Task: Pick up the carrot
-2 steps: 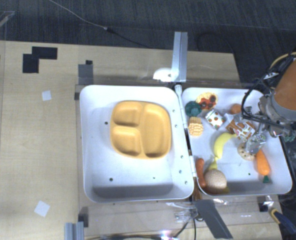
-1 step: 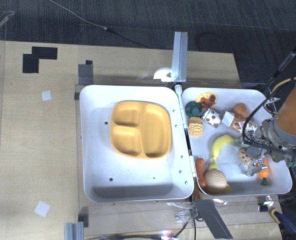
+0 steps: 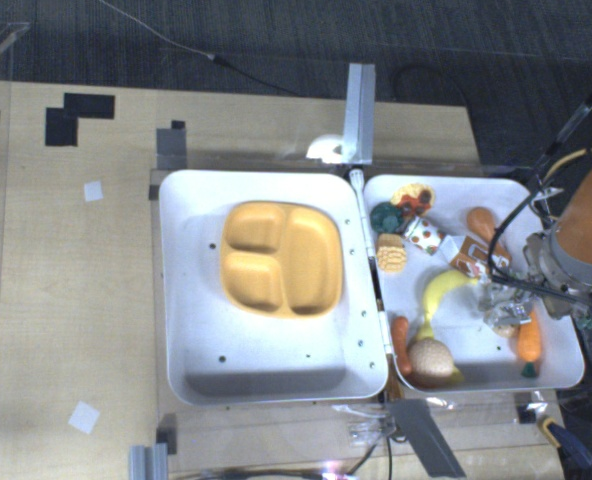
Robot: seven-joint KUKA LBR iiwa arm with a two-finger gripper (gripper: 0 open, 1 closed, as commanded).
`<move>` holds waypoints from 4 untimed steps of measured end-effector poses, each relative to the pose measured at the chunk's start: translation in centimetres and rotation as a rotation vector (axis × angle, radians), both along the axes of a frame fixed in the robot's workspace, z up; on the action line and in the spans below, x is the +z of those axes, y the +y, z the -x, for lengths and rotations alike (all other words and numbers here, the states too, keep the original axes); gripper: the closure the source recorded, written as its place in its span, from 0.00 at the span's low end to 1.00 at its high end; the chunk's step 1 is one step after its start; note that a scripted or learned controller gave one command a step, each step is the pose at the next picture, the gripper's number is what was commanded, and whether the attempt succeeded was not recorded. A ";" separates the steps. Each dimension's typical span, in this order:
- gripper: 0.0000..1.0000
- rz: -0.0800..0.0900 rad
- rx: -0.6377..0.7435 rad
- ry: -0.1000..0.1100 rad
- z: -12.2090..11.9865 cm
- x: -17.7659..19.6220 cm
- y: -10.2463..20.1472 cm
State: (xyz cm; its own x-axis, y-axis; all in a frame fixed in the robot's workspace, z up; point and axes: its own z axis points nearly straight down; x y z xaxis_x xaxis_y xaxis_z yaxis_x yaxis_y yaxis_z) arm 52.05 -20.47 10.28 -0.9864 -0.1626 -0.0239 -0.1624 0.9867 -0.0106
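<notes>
- Bench seen from above at a slant, bearing two shallow white bins side by side.
- Landmark: a yellow banana lies in the right bin, near its middle, curving down toward the bin's front wall.
- Well to the left of the banana, the left bin holds a yellow divided tray.
- The carrot, orange with a small green end, lies well to the right of the banana and slightly nearer the front wall, close to the bin's right wall.
- The carrot's long axis runs roughly front to back, green end toward the front wall.
- The grey arm, with its orange band, reaches in from the far side of the carrot, right of the banana.
- The gripper hangs between the banana and the carrot, nearer the carrot, by its back end.
- Whether the gripper is wide or narrow cannot be told; dark cables and clear plastic blur it. Nothing is seen held in it.
- Judgement: the carrot lies just right of and frontward of the gripper, so the coming move likely needs a short shift that way, closing across the carrot's narrow width.
- Just left of the banana's lower end lies a red-orange stick-shaped toy, which could be mistaken for the carrot.
- A brown rounded toy touches the banana's lower end.
</notes>
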 end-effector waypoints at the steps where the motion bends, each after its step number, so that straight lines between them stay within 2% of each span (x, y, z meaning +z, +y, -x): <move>1: 1.00 0.004 0.292 0.005 2.2 -1.2 -0.1; 2: 1.00 0.008 0.745 0.015 -1.4 -1.3 0.0; 3: 1.00 0.012 1.038 0.018 0.5 1.5 -0.1; 4: 1.00 0.021 1.243 0.013 2.8 -1.3 0.0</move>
